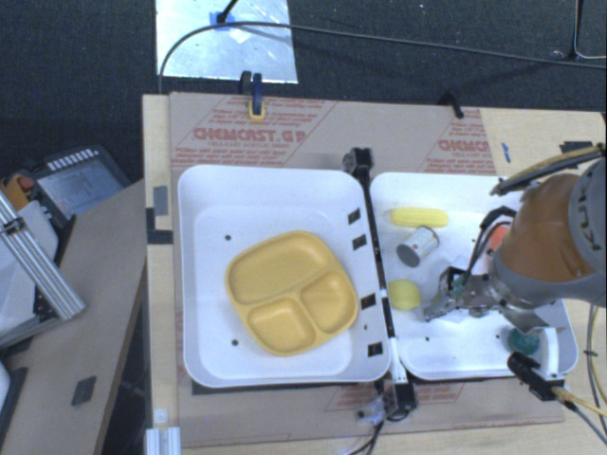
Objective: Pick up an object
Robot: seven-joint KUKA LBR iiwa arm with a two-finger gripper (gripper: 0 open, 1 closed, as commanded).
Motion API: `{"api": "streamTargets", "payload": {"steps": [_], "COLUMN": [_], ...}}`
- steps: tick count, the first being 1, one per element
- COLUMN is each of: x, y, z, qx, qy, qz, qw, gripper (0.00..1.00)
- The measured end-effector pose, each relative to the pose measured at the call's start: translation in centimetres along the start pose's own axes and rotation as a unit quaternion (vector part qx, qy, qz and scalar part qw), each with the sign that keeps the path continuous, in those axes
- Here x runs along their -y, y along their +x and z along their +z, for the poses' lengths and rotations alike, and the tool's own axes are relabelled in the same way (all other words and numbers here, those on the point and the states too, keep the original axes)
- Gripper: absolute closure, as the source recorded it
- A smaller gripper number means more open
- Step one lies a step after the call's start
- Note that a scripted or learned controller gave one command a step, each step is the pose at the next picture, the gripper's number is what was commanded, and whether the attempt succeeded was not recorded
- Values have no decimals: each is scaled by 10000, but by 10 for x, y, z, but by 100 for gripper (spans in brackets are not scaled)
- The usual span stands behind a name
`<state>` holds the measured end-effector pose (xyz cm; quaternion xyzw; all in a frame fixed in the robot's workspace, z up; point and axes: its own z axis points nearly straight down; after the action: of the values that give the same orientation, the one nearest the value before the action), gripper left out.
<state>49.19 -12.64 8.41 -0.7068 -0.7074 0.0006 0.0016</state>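
Note:
The right bin [446, 363] holds a yellow banana-shaped piece [419, 217] near its far wall. A small grey cylinder [417, 245] lies on its side just below that. A round yellow-green fruit [405, 295] rests by the bin's left wall. My gripper [440, 303] is low in this bin, just to the right of the yellow-green fruit and below the cylinder. I see nothing held in it. A teal object [524, 341] sits near the front right corner, partly hidden under the arm [545, 245].
The left bin [209, 207] carries a yellow divided plate [289, 292] in its middle. A black divider with clips [373, 254] runs between the bins. The bins rest on cardboard [285, 131], with a clamp [254, 98] at the back.

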Motion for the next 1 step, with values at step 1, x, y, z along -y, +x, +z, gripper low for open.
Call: {"api": "streamTargets", "payload": {"steps": [1], "x": [0], "y": [0], "z": [0], "qx": [3], "qy": [-16], "qz": [0], "qw": [10000], "gripper": [0]}}
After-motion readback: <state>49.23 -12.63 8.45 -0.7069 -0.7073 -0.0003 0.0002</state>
